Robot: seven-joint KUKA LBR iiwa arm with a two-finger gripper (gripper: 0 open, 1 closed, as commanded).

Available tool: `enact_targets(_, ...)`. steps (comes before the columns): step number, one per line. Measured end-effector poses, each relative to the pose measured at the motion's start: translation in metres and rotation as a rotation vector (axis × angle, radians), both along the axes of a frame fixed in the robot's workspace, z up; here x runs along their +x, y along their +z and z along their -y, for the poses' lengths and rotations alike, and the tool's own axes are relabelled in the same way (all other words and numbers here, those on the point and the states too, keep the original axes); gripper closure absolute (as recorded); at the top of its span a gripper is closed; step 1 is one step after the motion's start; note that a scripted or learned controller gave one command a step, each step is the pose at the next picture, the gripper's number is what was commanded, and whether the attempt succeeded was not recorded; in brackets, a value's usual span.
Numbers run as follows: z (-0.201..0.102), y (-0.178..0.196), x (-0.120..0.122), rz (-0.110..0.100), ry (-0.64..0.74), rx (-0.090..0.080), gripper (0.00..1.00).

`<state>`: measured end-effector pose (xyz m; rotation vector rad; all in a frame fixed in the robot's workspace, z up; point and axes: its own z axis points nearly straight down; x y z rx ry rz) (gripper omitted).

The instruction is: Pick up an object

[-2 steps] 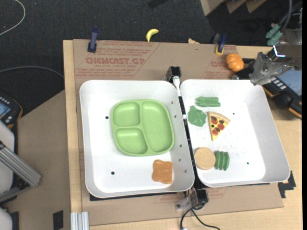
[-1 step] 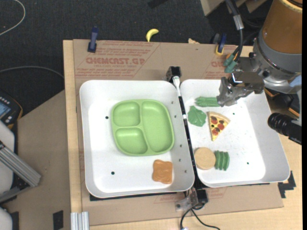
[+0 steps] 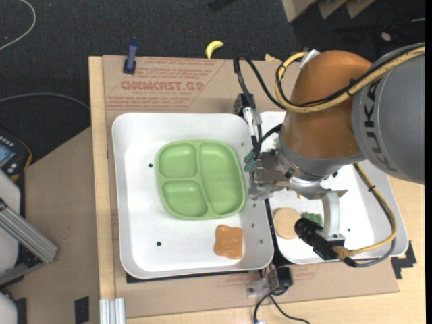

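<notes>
The left bin (image 3: 135, 201) holds a green divided plate (image 3: 201, 179) in its middle and an orange-brown lump (image 3: 229, 241) near its front right corner. In the right bin (image 3: 378, 214) a round tan disc (image 3: 286, 223) lies by the front left corner, with a small green thing (image 3: 312, 218) beside it, partly hidden by the robot. My gripper (image 3: 260, 178) hangs low over the wall between the two bins, just right of the plate's edge. The wrist and the orange band cover most of the right bin.
The bins stand on a cardboard sheet (image 3: 162, 85). At its far edge lie a small yellow curved thing (image 3: 214, 47) and a blue thing (image 3: 131, 56). Cables run along the wall between the bins at the back.
</notes>
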<state>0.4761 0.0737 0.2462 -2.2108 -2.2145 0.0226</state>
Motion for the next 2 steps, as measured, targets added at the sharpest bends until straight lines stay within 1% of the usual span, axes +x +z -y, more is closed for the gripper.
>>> enact_targets(1, -0.0088, 0.1505, 0.0050, 0.036, 0.001, 0.006, 1.00)
enact_targets(2, -0.0087, 0.1535, 0.0039, 0.022, 0.000, 0.002, 1.00)
